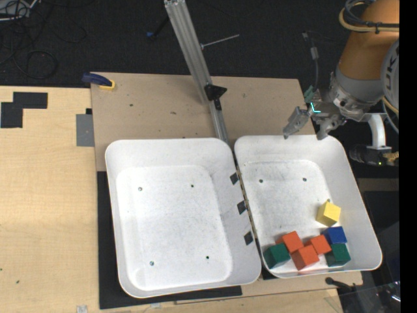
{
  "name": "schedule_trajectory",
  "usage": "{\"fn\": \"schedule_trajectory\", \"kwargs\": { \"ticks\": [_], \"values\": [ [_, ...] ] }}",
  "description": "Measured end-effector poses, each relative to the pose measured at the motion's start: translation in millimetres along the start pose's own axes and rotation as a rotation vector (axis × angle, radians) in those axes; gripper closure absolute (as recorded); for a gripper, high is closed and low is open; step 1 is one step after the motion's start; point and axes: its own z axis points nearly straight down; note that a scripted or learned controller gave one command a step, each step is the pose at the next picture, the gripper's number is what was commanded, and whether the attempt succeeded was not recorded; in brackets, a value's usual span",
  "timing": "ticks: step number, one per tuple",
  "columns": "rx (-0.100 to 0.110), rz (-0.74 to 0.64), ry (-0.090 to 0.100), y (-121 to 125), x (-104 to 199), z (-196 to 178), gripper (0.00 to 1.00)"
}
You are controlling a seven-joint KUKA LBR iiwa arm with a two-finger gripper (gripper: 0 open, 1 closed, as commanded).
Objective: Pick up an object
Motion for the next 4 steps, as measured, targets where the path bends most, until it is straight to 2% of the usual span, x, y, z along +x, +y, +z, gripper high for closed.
{"fn": "schedule_trajectory", "kwargs": {
  "ticks": [2, 3, 4],
  "values": [
    [0.006, 0.005, 0.001, -7, -13, 120, 0.00],
    [0.000, 0.005, 0.001, -7, -12, 161, 0.00],
    [-0.001, 0.008, 0.000, -7, -13, 150, 1.00]
  ]
}}
